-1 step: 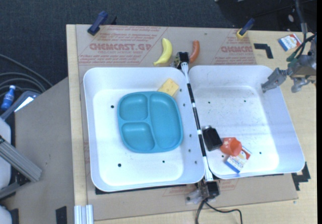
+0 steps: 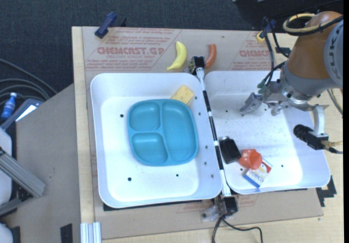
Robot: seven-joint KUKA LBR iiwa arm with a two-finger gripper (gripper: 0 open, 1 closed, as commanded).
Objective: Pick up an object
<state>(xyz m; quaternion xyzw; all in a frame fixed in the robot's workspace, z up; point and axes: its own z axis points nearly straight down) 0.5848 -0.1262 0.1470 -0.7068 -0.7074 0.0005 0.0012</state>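
Objects avail. for pick, right bin (image 2: 305,179): red round item (image 2: 251,158) near edge, centre-left; touching it on the near side, a small packet (image 2: 257,173), white w/ blue + orange print, lying flat; black blocky item (image 2: 229,150) just left of the red one, up against the divider between bins. All three sit in the near-left part of the right bin, well apart from the gripper.

Gripper (image 2: 260,103): over far-left part of right bin, above bare white floor. Grey fingers spread, one pointing left toward the divider, nothing between them. Whether tips touch the bin floor: can't tell. Arm (image 2: 313,56) comes in from the right, orange band above wrist, yellow cable loop on top.

Left bin (image 2: 103,143): teal divided plate (image 2: 162,131), 3 compartments, approx. centre, lying flat. Yellow sponge-like block (image 2: 182,94) at the plate's far-right corner, touching or just beside its rim; which, can't tell.

Bench (image 2: 131,45), far strip outside bins: yellow banana (image 2: 178,56) and orange-red elongated item (image 2: 210,55), side by side near the far end of the divider, apart from each other. Blue item (image 2: 105,25) at far-left bench corner, partly over the edge.

Floor, left of bench: grey cables (image 2: 24,81), blue-capped bottle-like item (image 2: 9,105).
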